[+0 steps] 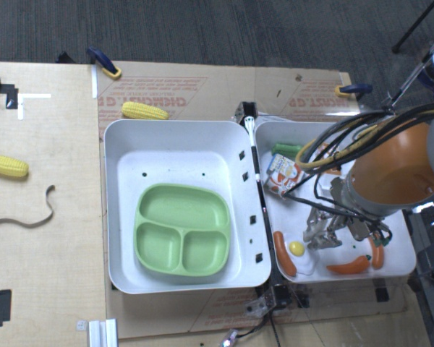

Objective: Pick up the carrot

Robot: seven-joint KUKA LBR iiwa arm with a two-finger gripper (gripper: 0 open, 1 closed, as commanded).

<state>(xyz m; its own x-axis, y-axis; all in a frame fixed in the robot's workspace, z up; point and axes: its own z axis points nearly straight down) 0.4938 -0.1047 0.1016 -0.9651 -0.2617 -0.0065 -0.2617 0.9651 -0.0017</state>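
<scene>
**Carrot low in the right bin**

The slim orange carrot (348, 267) lies near the front wall of the right shallow white bin (401, 270) (a red sausage (284, 254) lies further left). The metal two-finger gripper (322, 238) hovers just above-left, fingers spread and gripping nothing.

The carrot (349, 267) is orange and tapered, lying flat on the floor of the right-hand white bin (401, 270), close to that bin's near wall. Its length runs roughly left to right with a slight bend. A second small orange piece (377, 256) stands just beside its right end; whether the two touch is unclear.
</scene>
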